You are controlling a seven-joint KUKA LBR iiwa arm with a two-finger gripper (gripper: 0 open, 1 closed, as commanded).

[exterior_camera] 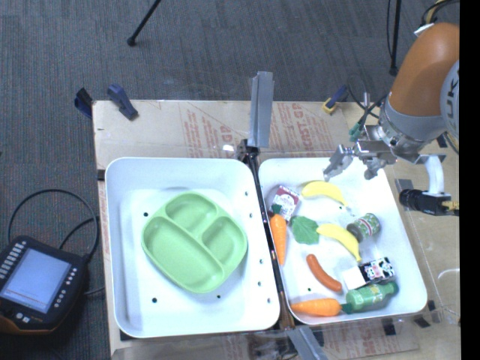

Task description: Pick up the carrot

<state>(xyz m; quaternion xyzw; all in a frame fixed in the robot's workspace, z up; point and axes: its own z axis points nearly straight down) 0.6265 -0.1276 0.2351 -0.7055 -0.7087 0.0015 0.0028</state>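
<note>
My gripper (352, 162) hangs over the right bin's (405, 235) far edge, fingers spread, holding nothing. Nearest carrot (278, 237) lies toward the camera and left of it, by the divider w/ its long axis running near-to-far. Count: 2 bins, 1 green tray (195, 240), 2 carrots, 2nd carrot (316, 307) at near edge, 2 bananas.

Table (187, 130): brown board top with red print. Two white bins side by side on it, left bin (120, 201), right bin (401, 235), touching at centre.
</note>
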